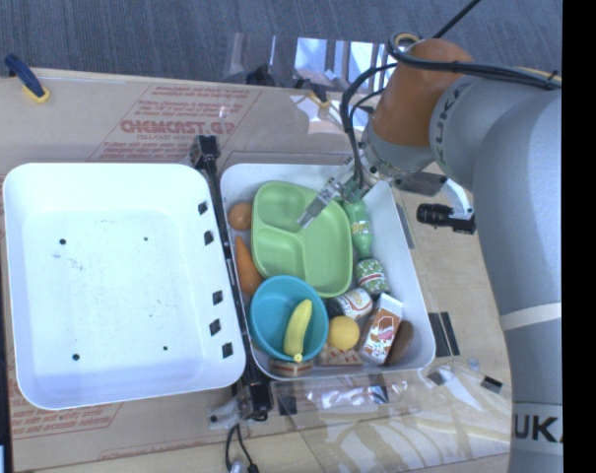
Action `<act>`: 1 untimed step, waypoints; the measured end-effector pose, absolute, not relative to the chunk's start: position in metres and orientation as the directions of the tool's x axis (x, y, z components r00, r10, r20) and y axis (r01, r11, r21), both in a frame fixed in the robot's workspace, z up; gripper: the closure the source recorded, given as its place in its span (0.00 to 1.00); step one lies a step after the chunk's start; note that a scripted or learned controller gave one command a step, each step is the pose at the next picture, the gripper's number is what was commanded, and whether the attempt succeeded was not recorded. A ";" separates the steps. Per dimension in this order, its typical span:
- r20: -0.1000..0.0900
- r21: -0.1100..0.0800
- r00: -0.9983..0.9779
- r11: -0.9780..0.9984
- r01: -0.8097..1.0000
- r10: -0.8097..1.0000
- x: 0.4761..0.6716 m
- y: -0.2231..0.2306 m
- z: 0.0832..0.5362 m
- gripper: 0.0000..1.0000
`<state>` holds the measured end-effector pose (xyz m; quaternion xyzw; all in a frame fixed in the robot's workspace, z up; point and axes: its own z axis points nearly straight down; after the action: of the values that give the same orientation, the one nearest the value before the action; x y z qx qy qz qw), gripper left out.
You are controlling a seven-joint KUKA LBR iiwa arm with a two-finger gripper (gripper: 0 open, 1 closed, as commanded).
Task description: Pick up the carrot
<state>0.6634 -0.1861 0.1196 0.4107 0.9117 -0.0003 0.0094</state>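
Note:
The carrot (246, 266) is an orange stick lying along the left wall of the right bin (408, 264). It is wedged between that wall, the green divided plate (302, 244) and the blue bowl (278, 313), which cover part of it. My gripper (324, 202) hangs over the upper right part of the green plate, to the right of the carrot and apart from it. Nothing shows in its grasp.
A banana (298, 328) lies in the blue bowl. A round orange item (239, 216) sits just behind the carrot. A green bottle (360, 227), a lemon (344, 333), a small carton (380, 335) and other items crowd the bin's right and front. The left bin (110, 274) stands alongside.

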 end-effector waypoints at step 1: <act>-0.010 0.003 -0.654 0.654 0.756 0.756 0.648 -0.211 0.210 0.00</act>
<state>0.6478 -0.2106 0.2103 0.4158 0.9094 -0.0007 0.0052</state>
